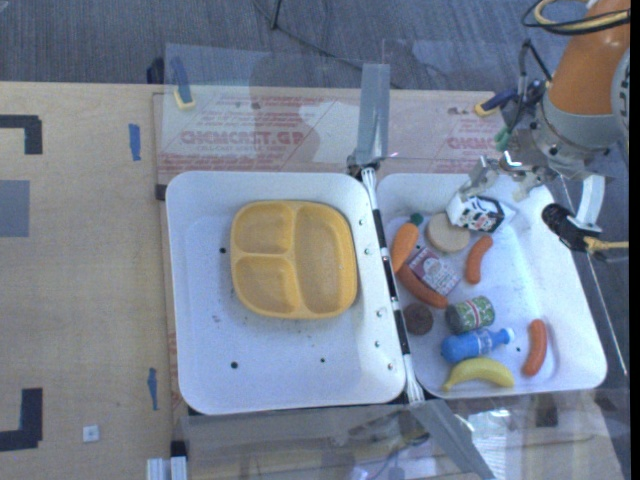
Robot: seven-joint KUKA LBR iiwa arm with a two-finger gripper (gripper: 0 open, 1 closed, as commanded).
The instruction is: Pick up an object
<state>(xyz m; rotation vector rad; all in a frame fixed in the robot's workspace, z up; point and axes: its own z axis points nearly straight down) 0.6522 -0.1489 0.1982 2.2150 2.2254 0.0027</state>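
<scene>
Two shallow white bins sit side by side; you see a matte yellow three-compartment plate in the left bin. In the right bin, the gripper hangs at the 12 o'clock rim, clamped on a glossy black-and-white carton, its long axis running 10 to 4 o'clock. A tan round disc touches its 7 o'clock side. An orange carrot, sausage, blue bottle and curved banana crowd nearby.
</scene>
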